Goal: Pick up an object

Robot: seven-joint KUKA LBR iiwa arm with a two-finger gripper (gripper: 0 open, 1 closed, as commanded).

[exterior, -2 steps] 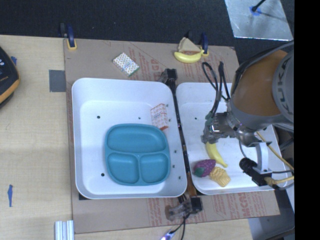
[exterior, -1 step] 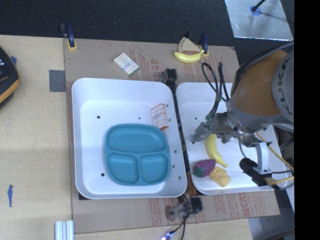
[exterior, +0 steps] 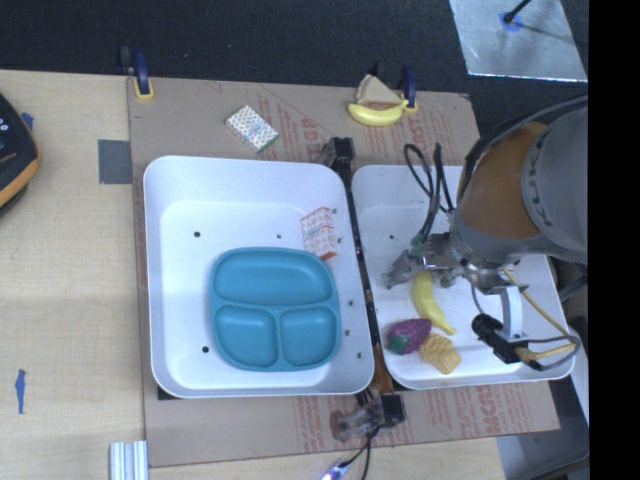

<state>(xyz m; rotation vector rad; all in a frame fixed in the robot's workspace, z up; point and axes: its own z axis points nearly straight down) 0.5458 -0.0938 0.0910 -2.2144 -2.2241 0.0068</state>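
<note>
Brown cardboard covers the tabletop, where two white bins are set side by side. The hand is lowered into the right bin; whether it is clenched or released cannot be told. Just below it a banana is seen, with a purple toy and yellow corn beyond. A blue divided tray and a red-printed packet, its writing unreadable, lie in the left bin.

bins: smooth white plastic, slightly glossy
divided tray: matt blue plastic
bench top: pale wood-look surface
sheet under bins: brown cardboard
banana: glossy yellow plastic look
</note>
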